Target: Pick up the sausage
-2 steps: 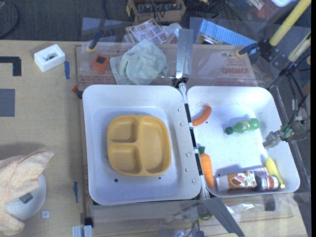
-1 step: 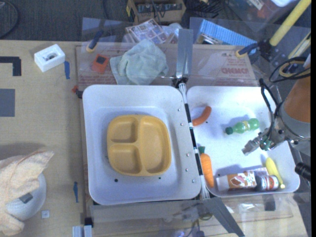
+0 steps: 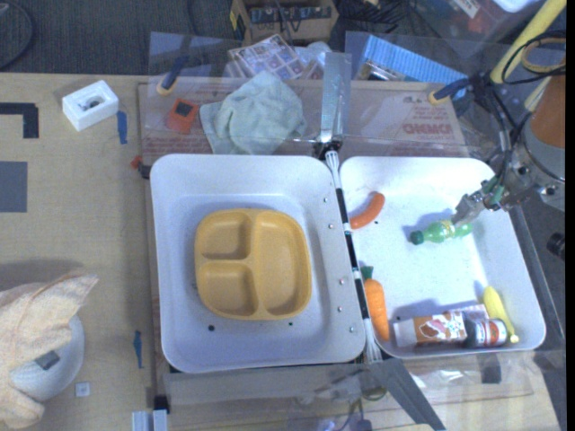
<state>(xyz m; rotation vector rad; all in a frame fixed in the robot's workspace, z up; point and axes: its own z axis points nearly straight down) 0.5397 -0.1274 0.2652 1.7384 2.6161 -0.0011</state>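
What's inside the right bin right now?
Right bin: sausage, green bottle, carrot, sauce bottle, banana. The gripper hangs over the green bottle, covering its far end.

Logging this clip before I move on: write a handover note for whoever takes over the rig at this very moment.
Gripper: low over the right bin, beside the green bottle; finger state unclear, sausage not in it.
Sausage: lying loose near the right bin's left wall, apart from the gripper.
Also in that bin: carrot, sauce bottle, banana. The yellow tray sits in the left bin.
Done: nothing yet.
Left: move to the sausage, grasp, lift.
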